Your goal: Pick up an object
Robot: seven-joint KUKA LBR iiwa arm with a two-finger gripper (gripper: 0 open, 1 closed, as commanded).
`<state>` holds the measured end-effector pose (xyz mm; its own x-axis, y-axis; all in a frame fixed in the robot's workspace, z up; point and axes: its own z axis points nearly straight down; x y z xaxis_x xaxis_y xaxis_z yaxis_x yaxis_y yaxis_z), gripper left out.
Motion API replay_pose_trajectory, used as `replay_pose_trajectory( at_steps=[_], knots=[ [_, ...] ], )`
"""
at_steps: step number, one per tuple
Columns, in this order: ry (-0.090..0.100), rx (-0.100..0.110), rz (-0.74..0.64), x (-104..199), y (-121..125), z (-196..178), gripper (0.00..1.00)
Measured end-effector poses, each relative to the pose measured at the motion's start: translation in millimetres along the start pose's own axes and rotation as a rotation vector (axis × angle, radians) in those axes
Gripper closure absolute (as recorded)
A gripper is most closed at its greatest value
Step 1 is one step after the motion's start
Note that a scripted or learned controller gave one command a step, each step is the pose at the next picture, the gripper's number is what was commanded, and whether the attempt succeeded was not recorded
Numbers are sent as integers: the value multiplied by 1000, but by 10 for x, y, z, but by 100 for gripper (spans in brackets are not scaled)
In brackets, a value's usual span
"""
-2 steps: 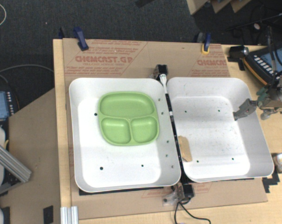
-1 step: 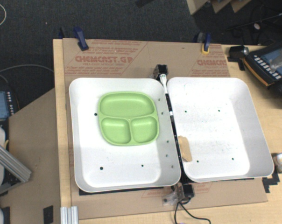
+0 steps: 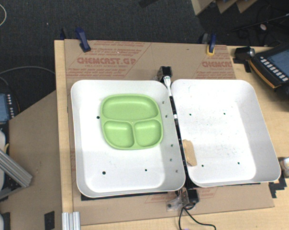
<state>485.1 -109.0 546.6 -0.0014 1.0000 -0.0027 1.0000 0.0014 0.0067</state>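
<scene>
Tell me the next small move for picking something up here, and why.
Probably bring the arm in over the left bin above the green divided plate. It lies flat in that bin's upper half, and it is the one object there to pick.

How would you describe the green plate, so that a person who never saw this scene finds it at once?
Look at the left bin of the two white ones. In its upper half lies the green plate, pale green with three compartments: one wide above, two small below. Nothing else there is green.

green three-compartment plate (image 3: 131, 121) | flat, upright | left bin, upper middle
</scene>
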Motion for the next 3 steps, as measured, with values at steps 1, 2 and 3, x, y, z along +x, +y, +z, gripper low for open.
replay_pose_trajectory(
  at_steps=[1,2,3],
  knots=[
    [5,21,-1,312,5,1265,100],
    [6,15,-11,1356,-64,1811,100],
    [5,2,-8,2066,-17,1549,100]
  ],
)
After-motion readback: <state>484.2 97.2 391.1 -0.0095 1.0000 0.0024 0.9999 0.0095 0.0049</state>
